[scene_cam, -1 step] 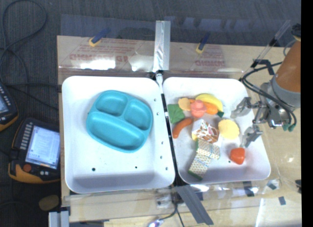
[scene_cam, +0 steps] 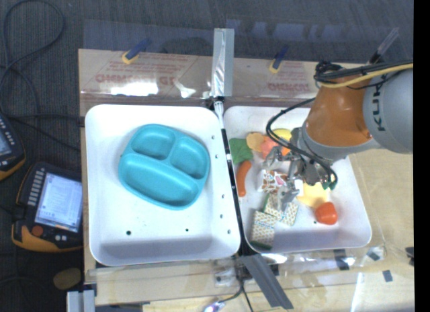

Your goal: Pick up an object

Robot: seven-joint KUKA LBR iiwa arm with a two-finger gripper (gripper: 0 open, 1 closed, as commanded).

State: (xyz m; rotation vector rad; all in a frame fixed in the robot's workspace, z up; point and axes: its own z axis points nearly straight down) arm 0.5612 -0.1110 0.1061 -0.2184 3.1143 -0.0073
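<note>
The desk (scene_cam: pixel 154 75) is brown board with clear tape and two blue-and-yellow clips at its back edge, standing over dark grey carpet where black cables and a handheld screen unit (scene_cam: pixel 47 206) lie at the left. Two white bins sit side by side, touching along a metal strip. The left bin (scene_cam: pixel 101 237) holds a blue divided plate (scene_cam: pixel 164 165), with bare white floor all around it. The right bin (scene_cam: pixel 349 230) is crowded: a green piece (scene_cam: pixel 238 148) and an orange carrot-like piece (scene_cam: pixel 242 178) lie along its left wall, patterned packets (scene_cam: pixel 264 226) rest near the front, and a red tomato-like ball (scene_cam: pixel 326 213) sits just beside a yellow piece (scene_cam: pixel 310 195). The arm reaches in from the right, its orange band above the bin's rear half, and the hand (scene_cam: pixel 289 181) hangs low among the packets in the middle; whether it is clenched or released, I cannot tell. The bin's front right corner has open floor.
</note>
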